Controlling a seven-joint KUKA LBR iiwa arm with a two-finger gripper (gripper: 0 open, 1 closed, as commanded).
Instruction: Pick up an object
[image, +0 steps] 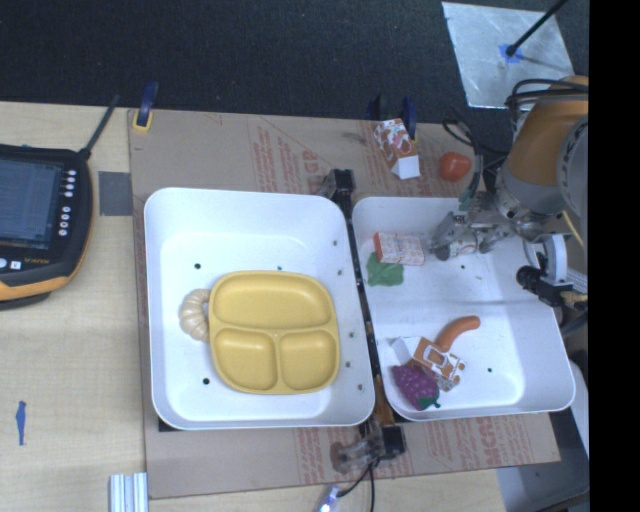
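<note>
The gripper (452, 243) hangs low over the far part of the right bin (520, 395), its arm (545, 150) coming in from the right; whether it is released or clenched cannot be told, as the tip is small and blurred against the white floor. Nothing can be seen caught in it. Just to its left lies a small red-and-white carton (400, 248), close beside the tip but apart from it, with a green leafy toy (384, 272) touching the carton's near-left corner. Well apart, toward the near side of the same bin, lie an orange sausage (457, 329), an orange-and-white packet (437, 361) and a purple grape bunch (414, 384). The left bin (170, 225) holds a yellow divided plate (272, 331) with a pale shell-shaped piece (194, 313) at its left edge.
</note>
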